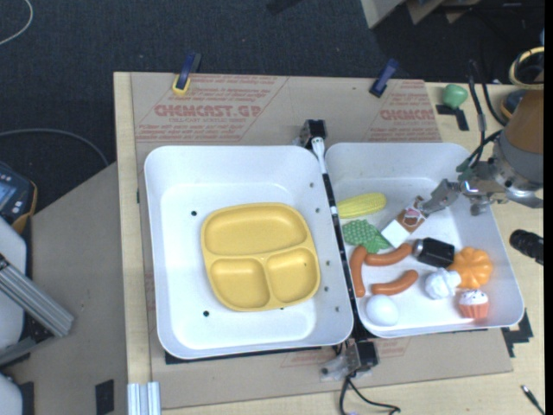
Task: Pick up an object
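Note:
The right bin (510, 266) holds several toy foods. Among them are a yellow corn cob (361, 204), a green piece (361, 234), a white block (396, 232), two orange sausages (380, 257) and a white egg (381, 310). A black cylinder (434, 252), an orange pumpkin (473, 266) and a cupcake (473, 303) lie further right. My gripper (426, 203) reaches in from the right, low over the bin's upper middle. Its tip is right beside a small red-and-white item (412, 218); whether they touch I cannot tell.
The left bin (164, 232) holds a yellow divided plate (257, 256). A black divider (327, 188) runs between the bins. Clamps sit on the cardboard (259, 102) at the back, and a green object (454, 95) lies at the far right.

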You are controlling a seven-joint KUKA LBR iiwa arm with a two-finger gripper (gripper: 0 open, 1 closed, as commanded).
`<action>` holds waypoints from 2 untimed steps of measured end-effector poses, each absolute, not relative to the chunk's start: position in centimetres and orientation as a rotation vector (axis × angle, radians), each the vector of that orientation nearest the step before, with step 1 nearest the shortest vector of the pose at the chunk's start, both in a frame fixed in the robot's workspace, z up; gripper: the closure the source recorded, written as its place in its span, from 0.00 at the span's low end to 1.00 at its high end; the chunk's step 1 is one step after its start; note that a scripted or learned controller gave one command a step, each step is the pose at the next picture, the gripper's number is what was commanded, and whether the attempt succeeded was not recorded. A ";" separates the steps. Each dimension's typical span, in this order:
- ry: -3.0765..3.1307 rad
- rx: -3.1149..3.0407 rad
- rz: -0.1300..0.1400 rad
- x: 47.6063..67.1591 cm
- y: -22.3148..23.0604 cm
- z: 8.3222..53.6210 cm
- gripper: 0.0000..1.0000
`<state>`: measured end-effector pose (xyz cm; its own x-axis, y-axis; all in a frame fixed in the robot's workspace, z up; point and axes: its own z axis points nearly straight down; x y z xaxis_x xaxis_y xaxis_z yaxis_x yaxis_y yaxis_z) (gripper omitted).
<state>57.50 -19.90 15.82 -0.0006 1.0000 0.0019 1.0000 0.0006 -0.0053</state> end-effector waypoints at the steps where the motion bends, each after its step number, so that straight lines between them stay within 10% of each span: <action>1: -2.220 -2.218 -0.002 58.4 -19.3 11.0 0.00; 2: -2.231 -2.225 -0.012 58.9 -19.4 10.6 0.00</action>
<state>58.88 -19.38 10.63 -0.0024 1.0000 -0.0013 0.9999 0.0024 0.0120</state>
